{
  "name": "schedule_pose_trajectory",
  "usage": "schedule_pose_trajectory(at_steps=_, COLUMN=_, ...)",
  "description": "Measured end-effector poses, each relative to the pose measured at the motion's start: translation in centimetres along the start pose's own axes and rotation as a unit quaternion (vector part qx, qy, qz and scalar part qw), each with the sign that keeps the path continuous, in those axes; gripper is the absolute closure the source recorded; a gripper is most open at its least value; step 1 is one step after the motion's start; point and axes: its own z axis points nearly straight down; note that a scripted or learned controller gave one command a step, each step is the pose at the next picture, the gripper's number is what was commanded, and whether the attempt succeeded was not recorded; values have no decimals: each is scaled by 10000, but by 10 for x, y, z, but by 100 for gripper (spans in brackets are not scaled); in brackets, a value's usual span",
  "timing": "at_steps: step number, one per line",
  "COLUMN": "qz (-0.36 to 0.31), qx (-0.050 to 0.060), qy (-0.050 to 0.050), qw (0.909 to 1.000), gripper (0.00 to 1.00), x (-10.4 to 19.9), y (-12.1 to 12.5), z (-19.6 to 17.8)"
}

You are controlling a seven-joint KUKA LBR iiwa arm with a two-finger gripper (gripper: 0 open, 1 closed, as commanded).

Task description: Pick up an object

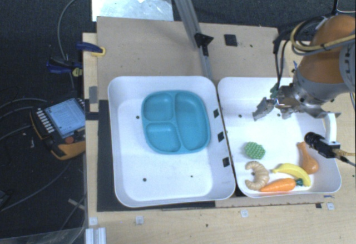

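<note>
Over the right bin [233, 93], tool [272, 108] spread wide, holding nothing; broccoli [255, 150] and croissant [256, 174] below it.

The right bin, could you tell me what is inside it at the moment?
Inside the right bin: a green ball, croissant, carrot, banana and drumstick. The arm covers its far right part.

Arm [328, 54] cut off at right edge
</note>
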Motion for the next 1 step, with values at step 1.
schedule_pose_trajectory(at_steps=1, qz=2, qx=2, qy=0, qw=10000, gripper=0, x=-10, y=-3, z=54)
